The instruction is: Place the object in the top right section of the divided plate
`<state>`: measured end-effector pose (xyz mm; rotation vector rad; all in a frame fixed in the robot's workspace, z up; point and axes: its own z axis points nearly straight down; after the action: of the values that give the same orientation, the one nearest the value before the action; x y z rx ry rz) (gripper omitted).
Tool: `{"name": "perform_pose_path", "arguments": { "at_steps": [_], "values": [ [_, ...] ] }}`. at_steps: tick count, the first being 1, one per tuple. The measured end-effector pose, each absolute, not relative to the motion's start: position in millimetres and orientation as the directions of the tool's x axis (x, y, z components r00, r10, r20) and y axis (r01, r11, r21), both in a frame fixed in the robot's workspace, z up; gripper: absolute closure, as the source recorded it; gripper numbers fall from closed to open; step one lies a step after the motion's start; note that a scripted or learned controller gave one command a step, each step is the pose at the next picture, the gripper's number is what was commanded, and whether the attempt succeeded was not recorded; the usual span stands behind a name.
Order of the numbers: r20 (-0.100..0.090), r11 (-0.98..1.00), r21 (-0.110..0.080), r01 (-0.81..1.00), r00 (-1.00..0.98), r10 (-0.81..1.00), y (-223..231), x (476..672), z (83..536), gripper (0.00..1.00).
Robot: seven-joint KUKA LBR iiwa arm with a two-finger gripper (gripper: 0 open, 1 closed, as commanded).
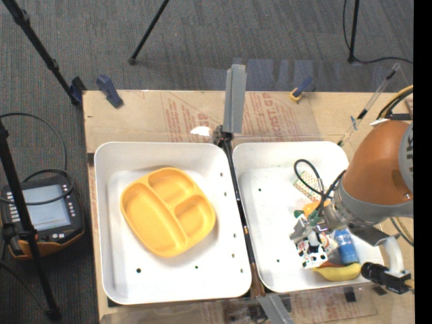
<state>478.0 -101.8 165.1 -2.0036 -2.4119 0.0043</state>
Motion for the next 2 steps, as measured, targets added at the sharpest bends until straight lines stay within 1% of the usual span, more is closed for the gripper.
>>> {"name": "perform_pose_path", "arguments": {
  "at_steps": [1,2],
  "values": [
    [0.002,0.277,-0.009,0.961,-0.277,0.961,0,476.3,249,1.00],
    [-0.001,0.128,-0.010,0.992,-0.128,0.992,8,476.4,269,1.00]
  ]
}}
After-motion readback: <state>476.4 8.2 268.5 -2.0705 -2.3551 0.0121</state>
